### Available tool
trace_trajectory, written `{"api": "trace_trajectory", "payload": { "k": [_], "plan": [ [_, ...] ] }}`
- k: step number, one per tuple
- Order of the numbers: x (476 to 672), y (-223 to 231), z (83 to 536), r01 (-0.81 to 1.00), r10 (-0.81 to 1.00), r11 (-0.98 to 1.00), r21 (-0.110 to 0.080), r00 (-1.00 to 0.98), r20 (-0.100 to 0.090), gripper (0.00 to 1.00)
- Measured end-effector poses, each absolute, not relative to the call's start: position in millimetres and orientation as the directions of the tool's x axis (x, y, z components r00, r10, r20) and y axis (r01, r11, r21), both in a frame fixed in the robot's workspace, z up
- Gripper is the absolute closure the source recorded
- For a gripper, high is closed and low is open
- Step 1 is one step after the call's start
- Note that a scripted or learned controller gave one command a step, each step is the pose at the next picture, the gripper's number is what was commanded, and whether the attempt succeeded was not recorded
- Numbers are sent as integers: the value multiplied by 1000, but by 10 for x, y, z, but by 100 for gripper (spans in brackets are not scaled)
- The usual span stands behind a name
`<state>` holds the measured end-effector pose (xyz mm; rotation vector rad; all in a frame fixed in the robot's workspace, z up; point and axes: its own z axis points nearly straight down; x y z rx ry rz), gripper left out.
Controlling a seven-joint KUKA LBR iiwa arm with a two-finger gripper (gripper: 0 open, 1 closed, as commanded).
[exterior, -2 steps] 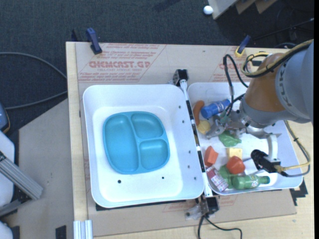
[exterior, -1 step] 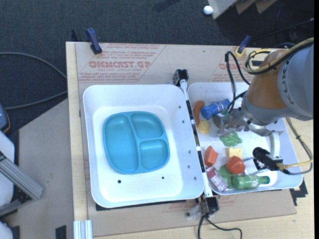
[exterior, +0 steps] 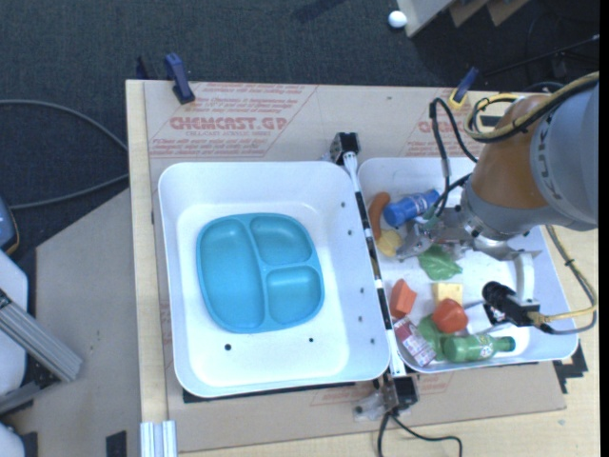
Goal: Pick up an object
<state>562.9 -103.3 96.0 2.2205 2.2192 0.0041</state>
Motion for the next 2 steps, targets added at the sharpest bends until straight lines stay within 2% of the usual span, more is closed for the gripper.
{"api": "trace_trajectory", "payload": {
  "k": [1, 2],
  "plan": [
    [5634, -1031, 1059, 1000, 1000, -1, 5, 1, 0, 100],
    [5633, -1031, 1058, 1000, 1000, -1, 5, 1, 0, 0]
  ]
}}
